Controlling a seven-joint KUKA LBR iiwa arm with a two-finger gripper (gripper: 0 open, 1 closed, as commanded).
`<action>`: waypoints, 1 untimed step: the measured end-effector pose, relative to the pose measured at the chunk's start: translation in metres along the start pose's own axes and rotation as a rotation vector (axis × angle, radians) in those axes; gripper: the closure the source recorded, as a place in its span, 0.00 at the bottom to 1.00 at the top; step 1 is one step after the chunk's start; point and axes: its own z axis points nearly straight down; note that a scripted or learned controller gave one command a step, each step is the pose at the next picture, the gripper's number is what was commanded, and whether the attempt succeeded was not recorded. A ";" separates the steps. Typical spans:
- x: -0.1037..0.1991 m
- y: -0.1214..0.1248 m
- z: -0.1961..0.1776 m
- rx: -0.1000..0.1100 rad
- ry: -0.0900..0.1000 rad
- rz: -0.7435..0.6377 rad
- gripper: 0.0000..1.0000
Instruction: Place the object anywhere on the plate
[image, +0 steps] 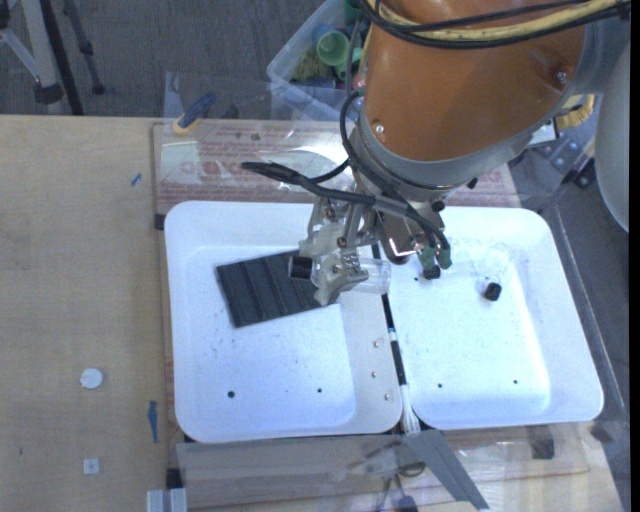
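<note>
Camera view | end effector (335, 272) over dark plate (262, 289) | finger state unclear | no legible writing

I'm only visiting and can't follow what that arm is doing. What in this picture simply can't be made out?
- Gripper, camera view: the wrist's bulk and cables cover it, so its grip is unclear.
- Dark ribbed plate, left bin: its right end is hidden under the gripper.
- Small black object, right bin: too small to identify.

One fixed camera above bench (70, 250) — slanted down, both bins.
</note>
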 end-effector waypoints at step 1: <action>-0.028 0.031 0.022 0.000 0.004 -0.200 1.00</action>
